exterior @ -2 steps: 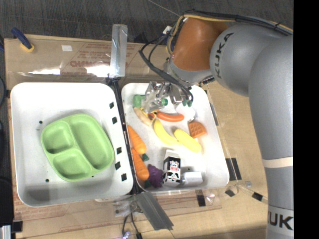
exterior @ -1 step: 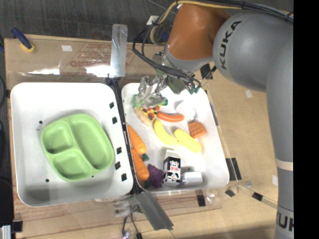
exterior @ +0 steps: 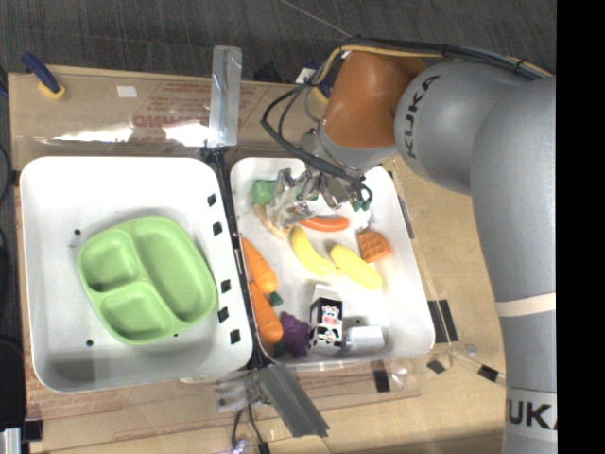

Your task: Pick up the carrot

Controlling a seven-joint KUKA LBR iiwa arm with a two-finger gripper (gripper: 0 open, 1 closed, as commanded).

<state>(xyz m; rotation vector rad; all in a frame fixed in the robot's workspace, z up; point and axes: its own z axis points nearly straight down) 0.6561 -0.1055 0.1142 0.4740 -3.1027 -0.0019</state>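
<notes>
The carrot (exterior: 262, 270) lies by the right bin's (exterior: 413, 282) left wall, not picked up yet, while the gripper (exterior: 317, 189) hangs apart from it, and I cannot tell how it is set.

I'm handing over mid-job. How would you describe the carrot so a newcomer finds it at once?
Look in the right bin, the one crowded with toy food. Along its left wall lie two long orange pieces end to end; the carrot is the upper one, left of the bananas. It is longer and more tapered than the small orange waffle.
</notes>
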